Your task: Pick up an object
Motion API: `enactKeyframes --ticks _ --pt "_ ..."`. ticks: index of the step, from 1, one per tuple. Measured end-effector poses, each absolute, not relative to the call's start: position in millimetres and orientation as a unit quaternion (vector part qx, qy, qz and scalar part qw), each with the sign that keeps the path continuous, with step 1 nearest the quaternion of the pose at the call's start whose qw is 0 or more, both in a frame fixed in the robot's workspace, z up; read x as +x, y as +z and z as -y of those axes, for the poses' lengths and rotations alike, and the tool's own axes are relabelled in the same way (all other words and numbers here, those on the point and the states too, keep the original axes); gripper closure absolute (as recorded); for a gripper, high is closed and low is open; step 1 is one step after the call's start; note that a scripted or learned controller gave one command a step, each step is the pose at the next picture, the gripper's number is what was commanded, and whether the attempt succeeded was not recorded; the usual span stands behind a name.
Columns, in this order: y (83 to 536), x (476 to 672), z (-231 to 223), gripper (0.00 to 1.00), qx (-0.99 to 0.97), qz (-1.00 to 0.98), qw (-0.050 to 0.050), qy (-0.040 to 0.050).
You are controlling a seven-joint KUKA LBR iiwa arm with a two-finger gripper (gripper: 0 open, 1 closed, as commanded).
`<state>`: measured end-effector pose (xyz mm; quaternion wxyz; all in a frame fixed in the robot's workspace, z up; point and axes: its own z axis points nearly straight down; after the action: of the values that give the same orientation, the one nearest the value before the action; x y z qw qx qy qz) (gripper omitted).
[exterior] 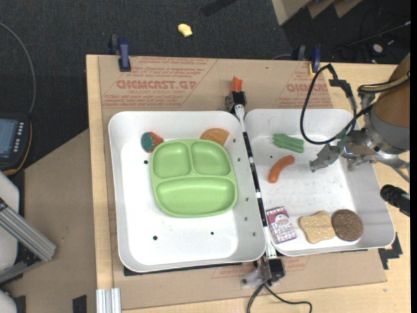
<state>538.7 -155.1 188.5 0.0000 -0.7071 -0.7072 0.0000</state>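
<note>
**Orange sausage lies free in right bin, end effector beside it**

Orange-red toy sausage (281, 168): short, curved, smooth w/ rounded ends, lying at a slant on the floor of the right bin (365, 240), upper-left part, near the divider. Nothing touches it. Just above it, a green bean-like piece (288, 143), long and flat, lying crosswise.

End effector (324, 160) sits to the right of the sausage, low over the same bin, near but apart from it. Grey fingers look spread a little w/ nothing between them; no item gripped. Black cable (313, 113) loops over the bin's upper edge.

Along the right bin's front edge: small pink-and-white packet (279, 224), tan biscuit-like piece (316, 227), round brown cookie (347, 224), the latter two touching.

Left bin (130, 227) holds a light green divided plate (193, 178), three compartments. Behind it, a red-and-teal round item (152, 141) and an orange-tan croissant-like piece (215, 136), both at the plate's rim.

Both bins rest on a cardboard-covered surface (163, 83).
</note>
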Motion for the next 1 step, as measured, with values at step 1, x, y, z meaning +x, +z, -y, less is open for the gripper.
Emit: enactKeyframes --ticks 1 --pt "89.0 584.5 115.3 0.00 -0.706 0.709 0.002 -0.0010"
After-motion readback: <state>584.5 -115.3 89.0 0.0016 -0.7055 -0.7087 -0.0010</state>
